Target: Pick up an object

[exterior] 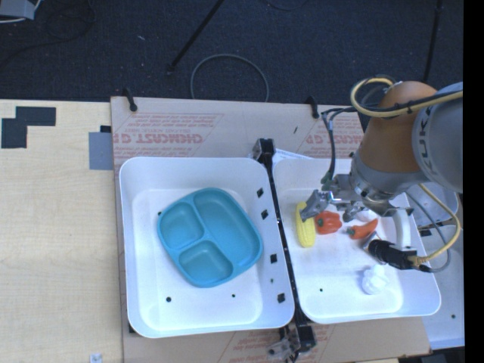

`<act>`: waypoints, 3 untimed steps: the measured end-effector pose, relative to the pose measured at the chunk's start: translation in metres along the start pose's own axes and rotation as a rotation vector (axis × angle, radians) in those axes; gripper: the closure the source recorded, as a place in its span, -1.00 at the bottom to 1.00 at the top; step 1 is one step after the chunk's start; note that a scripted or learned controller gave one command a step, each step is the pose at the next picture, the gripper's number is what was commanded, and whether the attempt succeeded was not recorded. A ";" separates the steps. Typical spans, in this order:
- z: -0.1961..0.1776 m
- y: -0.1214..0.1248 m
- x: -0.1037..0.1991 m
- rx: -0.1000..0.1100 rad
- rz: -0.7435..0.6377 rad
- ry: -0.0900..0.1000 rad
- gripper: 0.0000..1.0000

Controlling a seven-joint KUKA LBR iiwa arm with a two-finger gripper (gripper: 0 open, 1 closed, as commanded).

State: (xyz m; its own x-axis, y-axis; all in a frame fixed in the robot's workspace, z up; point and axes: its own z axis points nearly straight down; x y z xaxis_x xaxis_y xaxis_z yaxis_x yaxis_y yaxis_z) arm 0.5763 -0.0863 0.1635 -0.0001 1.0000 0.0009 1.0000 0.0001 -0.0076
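**Crowded grasp in the right bin**

Nearest us lies a white lump [373,281]. Beyond it our gripper [327,212] hangs with fingers spread over the red pepper [328,223], touching the corn [305,231]. We judge closing could nudge both, missing the pepper.

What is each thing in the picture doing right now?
blue plate: lying flat in the left bin, nothing on it.
corn: lying in the right bin, beside the red pepper.
red pepper: lying under the end effector.
white lump: lying alone near the bin's front.
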 end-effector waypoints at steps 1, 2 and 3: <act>0.064 -0.003 0.002 0.002 0.000 0.001 -1.00; 0.077 -0.004 0.003 -0.002 0.003 0.000 -1.00; 0.066 -0.004 0.001 -0.002 0.010 0.000 1.00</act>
State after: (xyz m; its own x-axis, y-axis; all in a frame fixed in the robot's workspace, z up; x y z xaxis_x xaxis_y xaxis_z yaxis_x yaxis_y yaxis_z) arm 0.5721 -0.0853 0.0978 0.0095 1.0000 0.0010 0.9999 -0.0095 -0.0054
